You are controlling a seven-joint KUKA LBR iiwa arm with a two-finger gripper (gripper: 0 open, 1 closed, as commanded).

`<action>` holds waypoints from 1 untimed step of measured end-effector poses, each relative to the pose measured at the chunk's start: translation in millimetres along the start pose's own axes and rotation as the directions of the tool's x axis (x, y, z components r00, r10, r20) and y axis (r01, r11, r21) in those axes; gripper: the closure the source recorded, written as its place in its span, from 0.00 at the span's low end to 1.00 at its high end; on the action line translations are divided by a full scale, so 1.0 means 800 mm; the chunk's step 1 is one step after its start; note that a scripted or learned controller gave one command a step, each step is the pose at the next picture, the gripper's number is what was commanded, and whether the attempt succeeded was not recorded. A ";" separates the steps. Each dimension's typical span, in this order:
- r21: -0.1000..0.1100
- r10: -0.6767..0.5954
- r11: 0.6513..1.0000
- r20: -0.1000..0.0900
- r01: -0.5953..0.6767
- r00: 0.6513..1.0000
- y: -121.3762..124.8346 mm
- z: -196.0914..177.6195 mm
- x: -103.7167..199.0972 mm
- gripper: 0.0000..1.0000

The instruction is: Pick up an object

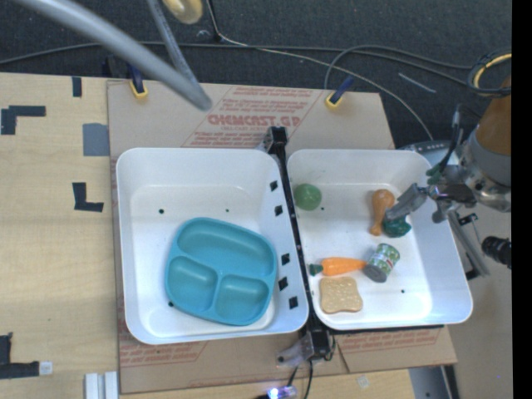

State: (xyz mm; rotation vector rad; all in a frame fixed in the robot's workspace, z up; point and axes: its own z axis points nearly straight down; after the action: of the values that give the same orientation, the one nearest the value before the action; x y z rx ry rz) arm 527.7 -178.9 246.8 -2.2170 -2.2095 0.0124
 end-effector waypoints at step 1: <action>-0.013 -0.004 1.000 0.003 0.004 1.000 0.003 -0.009 0.001 0.00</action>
State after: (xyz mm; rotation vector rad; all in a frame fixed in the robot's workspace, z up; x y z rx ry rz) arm 530.2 -178.4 253.8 -2.2200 -2.2220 0.0017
